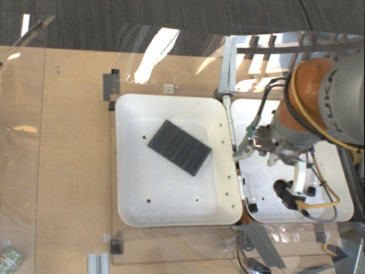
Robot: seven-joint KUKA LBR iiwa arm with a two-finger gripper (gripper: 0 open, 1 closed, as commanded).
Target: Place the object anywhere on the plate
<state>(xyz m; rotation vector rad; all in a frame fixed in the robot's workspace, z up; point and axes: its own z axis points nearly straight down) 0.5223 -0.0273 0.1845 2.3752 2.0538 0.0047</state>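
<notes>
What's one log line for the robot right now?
arm: above right bin | dark ribbed plate: flat in left bin | placing: not done

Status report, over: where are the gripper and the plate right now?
Gripper over right white bin, near its left wall. Dark grey ribbed rectangular plate flat in left white bin, skewed. Bin walls between them.

Pale wood bench [63, 153], glare streak near far edge. Carries two shallow white bins side by side, nearly touching: left bin [171, 201] larger in view, right bin [258, 184] partly covered by arm. Black bracket [111, 87] at left bin's far-left corner, small black block [116, 246] off its near-left corner. Metal strip [228, 67] running back from gap between bins. Short aluminium piece [98, 262] at near edge. Green-white packet [8, 260] at near-left corner, cropped.
</notes>
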